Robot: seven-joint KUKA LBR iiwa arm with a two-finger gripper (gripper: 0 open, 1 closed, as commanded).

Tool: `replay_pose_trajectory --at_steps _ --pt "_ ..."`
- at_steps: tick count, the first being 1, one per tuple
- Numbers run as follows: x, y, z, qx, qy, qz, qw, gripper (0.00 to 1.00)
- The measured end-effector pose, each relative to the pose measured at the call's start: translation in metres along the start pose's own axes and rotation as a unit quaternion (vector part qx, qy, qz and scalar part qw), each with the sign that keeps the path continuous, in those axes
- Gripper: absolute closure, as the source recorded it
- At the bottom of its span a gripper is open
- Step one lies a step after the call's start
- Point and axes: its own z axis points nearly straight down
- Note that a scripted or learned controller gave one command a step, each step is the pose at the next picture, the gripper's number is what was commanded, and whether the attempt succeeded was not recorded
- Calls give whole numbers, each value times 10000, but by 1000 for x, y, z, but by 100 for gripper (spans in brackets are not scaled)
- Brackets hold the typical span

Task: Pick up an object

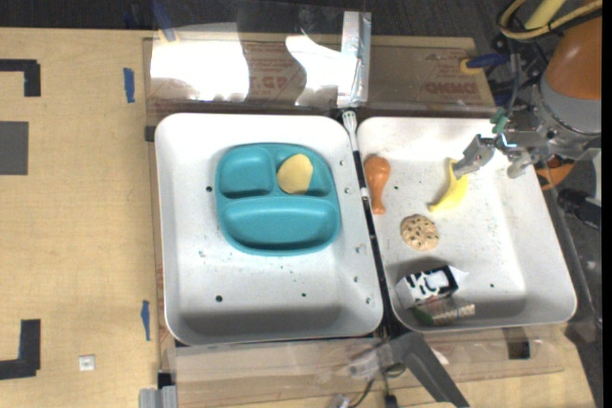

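Teal moulded tray (pixel 277 223), smooth yellow ball (pixel 295 173); curved banana (pixel 449 190)

Wooden bench (pixel 67 234), two white bins (pixel 182 253) side by side

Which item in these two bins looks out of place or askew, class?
The black-and-white packet in the right bin lies tilted up against the near wall with another small packet beside it. Everything else lies flat; the yellow piece sits in the teal tray.
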Motion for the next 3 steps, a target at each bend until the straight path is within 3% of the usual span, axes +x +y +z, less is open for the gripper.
replay_pose_trajectory --at_steps 1,2,3 --pt "-31 41 129 -20 -12 -131 9999 0" --pt "-30 43 117 -42 -16 -142 9999 100" --pt "27 65 26 -83 -9 -308 9995 100"
